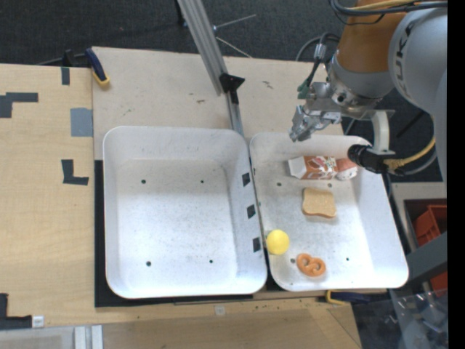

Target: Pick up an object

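The right bin (pixel 378 260) holds a red and white packet (pixel 321 167) at its far side, a slice of toast (pixel 318 203) in the middle, a yellow ball (pixel 277 241) by the left wall and an orange pretzel (pixel 311 265) near the front. My gripper (pixel 301 131) hangs above the far rim of this bin, just up and left of the packet. Nothing shows between its fingertips, and it touches none of the objects.
The left bin (pixel 174 209) lies beside the right one, with a low divider between them. A slanted metal pole (pixel 207 42) rises behind the bins. A blue and yellow clamp (pixel 96 67) sits at the bench's far left corner.
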You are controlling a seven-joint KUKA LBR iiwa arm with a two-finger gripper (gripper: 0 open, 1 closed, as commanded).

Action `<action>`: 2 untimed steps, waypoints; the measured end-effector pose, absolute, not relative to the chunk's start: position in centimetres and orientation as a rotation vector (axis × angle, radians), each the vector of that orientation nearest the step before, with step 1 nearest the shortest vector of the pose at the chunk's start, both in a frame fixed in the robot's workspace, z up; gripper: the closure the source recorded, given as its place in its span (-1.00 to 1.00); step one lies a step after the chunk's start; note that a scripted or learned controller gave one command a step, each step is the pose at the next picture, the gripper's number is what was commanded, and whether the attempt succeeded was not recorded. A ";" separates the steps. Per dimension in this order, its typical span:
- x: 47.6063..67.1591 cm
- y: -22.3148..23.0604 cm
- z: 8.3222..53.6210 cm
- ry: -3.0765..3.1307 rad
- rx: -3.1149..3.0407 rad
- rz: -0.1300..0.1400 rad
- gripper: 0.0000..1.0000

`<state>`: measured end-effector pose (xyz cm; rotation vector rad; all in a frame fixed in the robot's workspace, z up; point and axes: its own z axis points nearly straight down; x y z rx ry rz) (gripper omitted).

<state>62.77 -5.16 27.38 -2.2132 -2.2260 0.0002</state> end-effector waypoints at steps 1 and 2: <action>60.6 -0.9 26.9 -2.225 -2.214 0.002 1.00; 59.1 5.2 25.6 -2.226 -2.211 0.003 1.00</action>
